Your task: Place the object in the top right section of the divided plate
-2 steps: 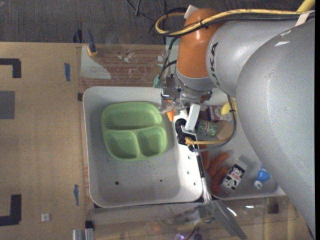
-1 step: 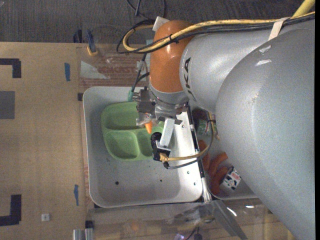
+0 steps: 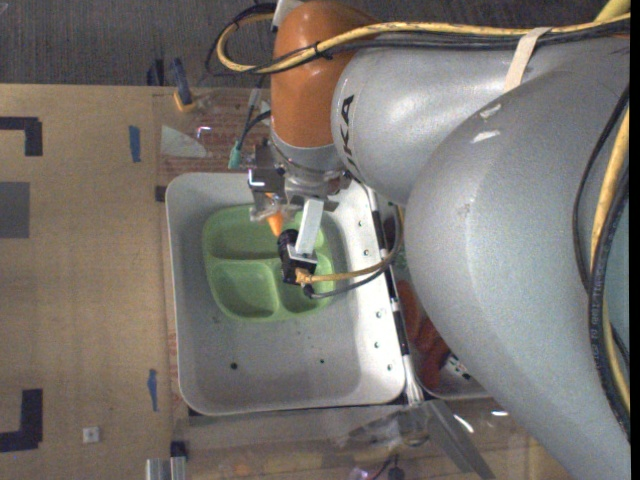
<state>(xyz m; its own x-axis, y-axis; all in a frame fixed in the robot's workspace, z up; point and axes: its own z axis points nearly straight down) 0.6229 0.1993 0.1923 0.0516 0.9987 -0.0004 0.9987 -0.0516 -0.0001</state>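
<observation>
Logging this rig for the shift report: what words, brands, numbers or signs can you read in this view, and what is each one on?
"KUKA": black letters, seen sideways and partly cut off, on the grey arm just below its orange band.
No readable text on the white bin, the green divided plate or the bench.

Black "KUKA" lettering, partly visible and running vertically, on the grey arm [image 3: 420, 138] just below the orange band [image 3: 310, 68]; no other text legible.
</observation>
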